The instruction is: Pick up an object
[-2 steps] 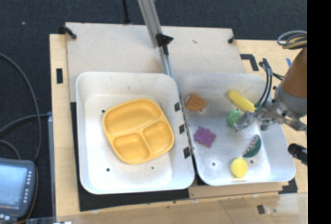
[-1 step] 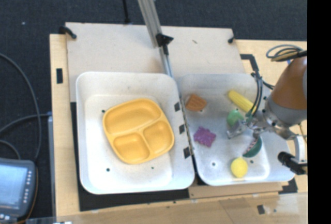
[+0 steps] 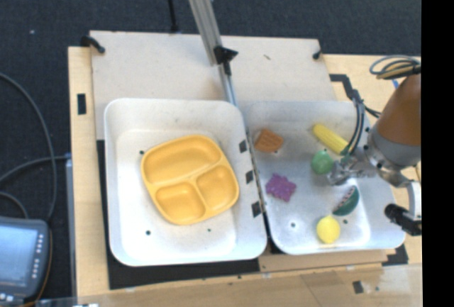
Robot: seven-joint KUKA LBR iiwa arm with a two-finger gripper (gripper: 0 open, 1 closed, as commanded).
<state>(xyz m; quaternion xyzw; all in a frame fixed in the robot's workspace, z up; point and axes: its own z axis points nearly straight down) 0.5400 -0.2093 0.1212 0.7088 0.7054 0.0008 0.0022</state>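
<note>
We see the gripper (image 3: 343,174) low in the right white bin (image 3: 298,235), beside a small green round toy (image 3: 323,162) and a watermelon slice toy (image 3: 347,201). We cannot tell how it is set.

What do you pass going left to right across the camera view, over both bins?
Yellow tray → orange block → purple piece → gripper. The green ball, yellow lemon, corn and watermelon slice share nearly the same span, so I leave them out.
</note>
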